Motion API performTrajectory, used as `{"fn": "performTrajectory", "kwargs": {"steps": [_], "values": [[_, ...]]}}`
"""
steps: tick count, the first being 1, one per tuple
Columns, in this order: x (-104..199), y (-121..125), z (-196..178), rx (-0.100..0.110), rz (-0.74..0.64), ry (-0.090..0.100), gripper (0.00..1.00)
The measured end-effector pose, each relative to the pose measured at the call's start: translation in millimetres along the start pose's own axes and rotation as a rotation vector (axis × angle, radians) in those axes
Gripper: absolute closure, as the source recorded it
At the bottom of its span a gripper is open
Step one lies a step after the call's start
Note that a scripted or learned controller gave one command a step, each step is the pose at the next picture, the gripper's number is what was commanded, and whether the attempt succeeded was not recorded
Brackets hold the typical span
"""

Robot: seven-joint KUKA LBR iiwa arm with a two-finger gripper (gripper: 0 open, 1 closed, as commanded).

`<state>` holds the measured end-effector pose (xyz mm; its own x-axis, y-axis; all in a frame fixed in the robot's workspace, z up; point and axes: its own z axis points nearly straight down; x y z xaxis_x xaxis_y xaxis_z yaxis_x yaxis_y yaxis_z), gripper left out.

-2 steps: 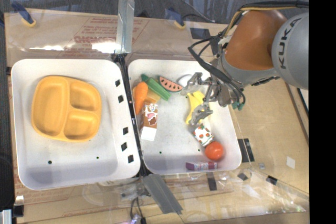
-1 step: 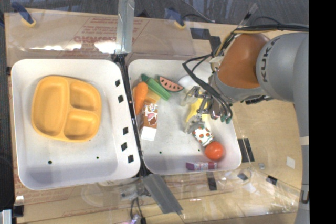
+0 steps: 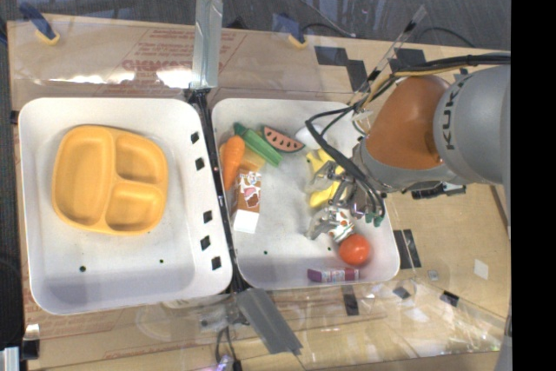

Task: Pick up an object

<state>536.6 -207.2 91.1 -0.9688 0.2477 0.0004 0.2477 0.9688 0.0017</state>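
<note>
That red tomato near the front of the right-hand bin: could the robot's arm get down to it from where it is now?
Probably yes. The tomato lies uncovered just beside the gripper, nothing on top. The bin wall and a pink packet sit close, which might crowd the approach.

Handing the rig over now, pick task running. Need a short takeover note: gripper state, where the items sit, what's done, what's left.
Gripper: down in the right bin, low over the items at its right side; whether it grips anything cannot be told.
Right bin holds: carrot and green piece at upper left, watermelon slice, small carton, yellow pieces by the gripper, tomato just below it, purple item at the bottom wall.
Left bin: yellow divided plate.
Done: arm has reached the pile.
Left: confirm a grasp and lift an object clear.
</note>
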Motion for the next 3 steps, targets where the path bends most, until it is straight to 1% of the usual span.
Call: {"fn": "performTrajectory", "kwargs": {"steps": [1, 2, 3], "values": [[-1.9, 2.3, -8.9, 0.0, -0.008, -0.001, 1.0], [-24.9, 46.4, -81.7, 0.001, 0.157, -0.002, 1.0], [-27.6, 68.2, -175.0, 0.001, 0.139, -0.008, 1.0]]}}
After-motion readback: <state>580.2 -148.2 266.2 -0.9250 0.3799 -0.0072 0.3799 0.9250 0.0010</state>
